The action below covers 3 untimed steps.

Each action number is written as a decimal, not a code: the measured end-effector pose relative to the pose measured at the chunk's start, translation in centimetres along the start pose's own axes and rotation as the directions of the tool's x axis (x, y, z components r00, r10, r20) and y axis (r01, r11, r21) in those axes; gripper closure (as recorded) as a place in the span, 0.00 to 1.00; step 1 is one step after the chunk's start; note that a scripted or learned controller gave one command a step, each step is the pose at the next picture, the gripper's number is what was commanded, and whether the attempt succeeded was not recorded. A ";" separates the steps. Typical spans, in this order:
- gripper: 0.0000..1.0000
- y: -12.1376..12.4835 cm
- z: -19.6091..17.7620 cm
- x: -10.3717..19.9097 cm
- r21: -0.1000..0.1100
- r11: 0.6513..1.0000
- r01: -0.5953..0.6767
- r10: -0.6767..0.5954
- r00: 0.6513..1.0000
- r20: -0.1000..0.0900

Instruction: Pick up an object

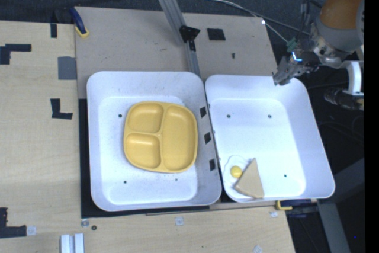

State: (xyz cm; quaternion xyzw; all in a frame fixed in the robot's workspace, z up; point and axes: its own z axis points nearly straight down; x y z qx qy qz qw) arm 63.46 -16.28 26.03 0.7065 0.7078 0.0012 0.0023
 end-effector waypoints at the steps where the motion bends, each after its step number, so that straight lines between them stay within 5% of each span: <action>1: 1.00 -1.3 -0.4 4.9 0.006 1.000 0.002 -0.002 1.000 -0.002; 3: 1.00 -4.3 0.9 14.1 0.009 1.000 0.003 -0.003 1.000 -0.002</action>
